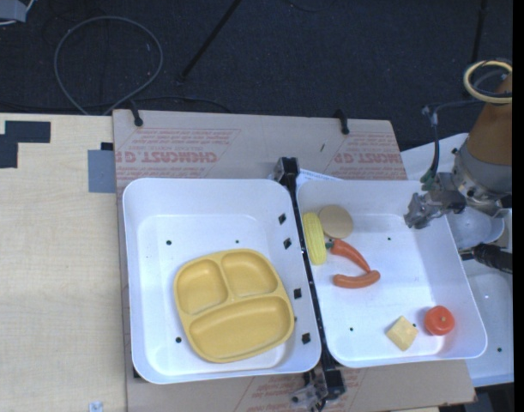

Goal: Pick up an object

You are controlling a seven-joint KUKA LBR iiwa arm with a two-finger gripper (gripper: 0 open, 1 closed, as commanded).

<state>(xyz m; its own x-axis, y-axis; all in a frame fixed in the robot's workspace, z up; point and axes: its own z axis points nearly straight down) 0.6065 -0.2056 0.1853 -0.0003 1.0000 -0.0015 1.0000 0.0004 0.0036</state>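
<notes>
I see the fingers (418,211) poised over the right bin's (454,251) far right rim, holding nothing; I cannot tell how wide they stand. Inside lie a corn cob (314,237), tan disc (336,221), carrot (350,253), sausage (357,279), cheese wedge (402,333) and tomato (439,320). The left bin (150,230) holds a yellow tray (234,304).

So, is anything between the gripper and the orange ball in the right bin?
Nothing visible. The gripper is at the right bin's far right side, the orange ball at its near right corner, with bare bin floor between. The yellow cube lies left of the ball.
</notes>
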